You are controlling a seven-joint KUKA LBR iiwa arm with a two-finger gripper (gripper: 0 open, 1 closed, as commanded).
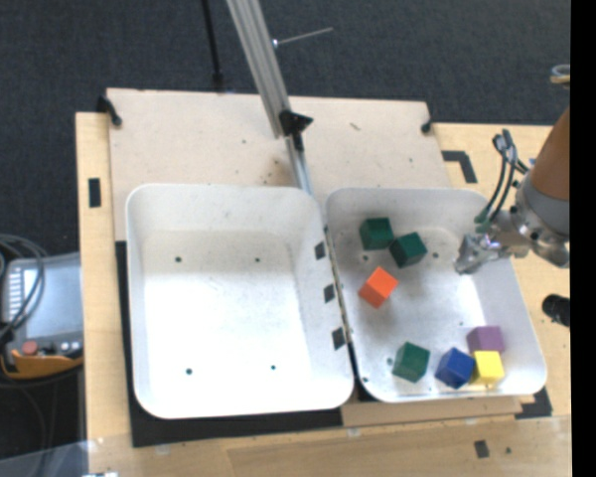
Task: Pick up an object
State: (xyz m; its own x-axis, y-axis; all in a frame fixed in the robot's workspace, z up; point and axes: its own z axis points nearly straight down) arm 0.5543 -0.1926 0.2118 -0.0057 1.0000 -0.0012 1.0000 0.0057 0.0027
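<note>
Near rim of the right bin [524, 311]: green, blue [456, 367], yellow, purple cubes. Mid: orange cube [378, 286]. My gripper [470, 256] hovered at the bin's right side, empty; finger state unclear. Nearest target, dark green cube [408, 249], lay just left.

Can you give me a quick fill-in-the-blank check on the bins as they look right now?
1. All the blocks lie in the ____ bin as the camera sees it.
2. The blocks number seven, and ____ of them are green.
3. The yellow block touches the ____ block on its left.
4. The orange block lies apart from the gripper, to the gripper's ____ in the camera view.

Missing words: right; three; blue; left
</note>
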